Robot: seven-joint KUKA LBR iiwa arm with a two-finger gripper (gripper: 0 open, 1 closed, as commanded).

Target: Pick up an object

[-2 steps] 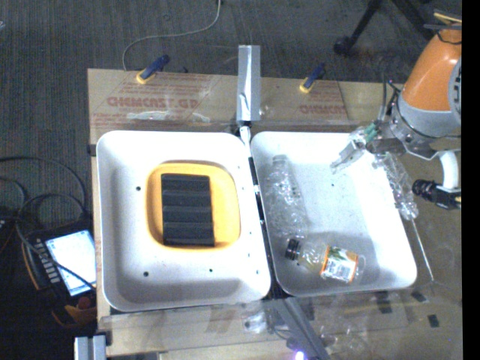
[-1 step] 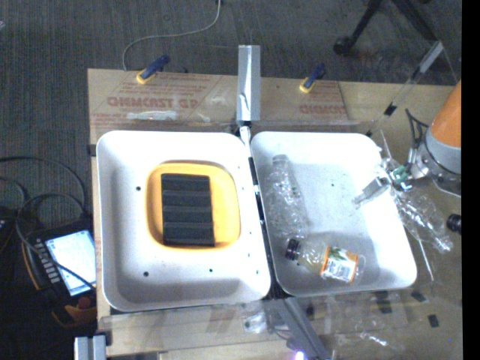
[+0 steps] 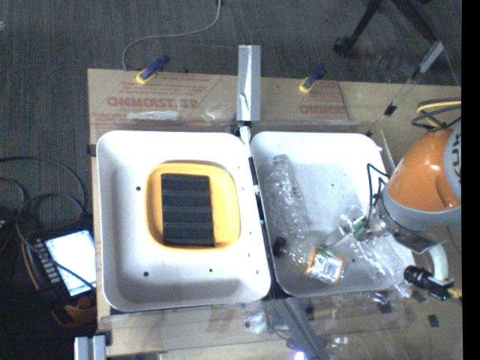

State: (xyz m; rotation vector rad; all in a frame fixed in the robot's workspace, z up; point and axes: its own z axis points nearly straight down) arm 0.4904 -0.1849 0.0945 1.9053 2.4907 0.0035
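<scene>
The grey arm's end effector (image 3: 358,229) hung low over the right shallow white bin (image 3: 330,152); its state I cannot tell; 2 clear crumpled plastic bottles lay there, 1 (image 3: 283,197) by the left wall, 1 orange-labelled (image 3: 324,263) just beside the end effector; a yellow tray with black ribbed insert (image 3: 191,207) sat in the left white bin (image 3: 120,201).

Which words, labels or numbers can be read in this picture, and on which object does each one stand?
"CHEMCAST" (red, faint; the last letters are my best guess): on the left part of the board behind the bins.
Red print on the right part of the board: too blurred to read.
Label on the small bottle in the right bin: too small to read.
Dark mark on the arm's orange band: cut off, unreadable.
</scene>
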